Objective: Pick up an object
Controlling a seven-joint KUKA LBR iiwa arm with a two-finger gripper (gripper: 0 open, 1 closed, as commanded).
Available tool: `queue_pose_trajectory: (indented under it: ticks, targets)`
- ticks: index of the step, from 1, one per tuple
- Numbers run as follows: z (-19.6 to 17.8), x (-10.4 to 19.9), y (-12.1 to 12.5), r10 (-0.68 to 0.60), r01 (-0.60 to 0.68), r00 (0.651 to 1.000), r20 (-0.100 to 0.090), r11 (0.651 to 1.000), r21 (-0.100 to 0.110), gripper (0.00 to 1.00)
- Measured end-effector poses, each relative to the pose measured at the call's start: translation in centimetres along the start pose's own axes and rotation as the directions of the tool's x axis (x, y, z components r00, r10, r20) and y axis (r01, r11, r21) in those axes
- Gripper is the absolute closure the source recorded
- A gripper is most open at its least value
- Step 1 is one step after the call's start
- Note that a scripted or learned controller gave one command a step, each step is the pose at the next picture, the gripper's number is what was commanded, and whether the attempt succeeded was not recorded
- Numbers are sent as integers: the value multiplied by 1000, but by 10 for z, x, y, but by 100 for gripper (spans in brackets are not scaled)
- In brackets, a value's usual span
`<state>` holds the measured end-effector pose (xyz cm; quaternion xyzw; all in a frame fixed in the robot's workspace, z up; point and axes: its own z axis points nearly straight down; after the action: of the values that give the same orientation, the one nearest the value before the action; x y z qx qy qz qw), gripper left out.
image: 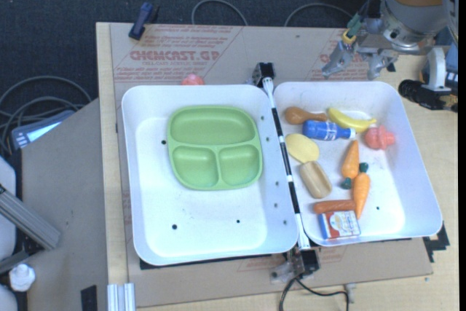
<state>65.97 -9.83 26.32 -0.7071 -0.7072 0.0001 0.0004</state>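
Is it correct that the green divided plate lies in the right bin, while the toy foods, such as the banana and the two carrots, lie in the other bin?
Not quite. The camera view shows the green divided plate in the left bin, not the right one. The rest holds: the banana and the two carrots lie in the other bin, the right one.

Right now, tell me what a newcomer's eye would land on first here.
The green divided plate stands out, lying alone in the left bin. Next comes the bright clutter of toy food in the right bin: a banana, a blue bottle and two carrots. The gripper hangs open above that bin's far edge, holding nothing.
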Motion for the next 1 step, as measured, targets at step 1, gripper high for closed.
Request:
queue_pose_trajectory:
  ticks: [1]
  targets:
    - [178,-22,-81,2,-2,1000,1,1000,-1,0]
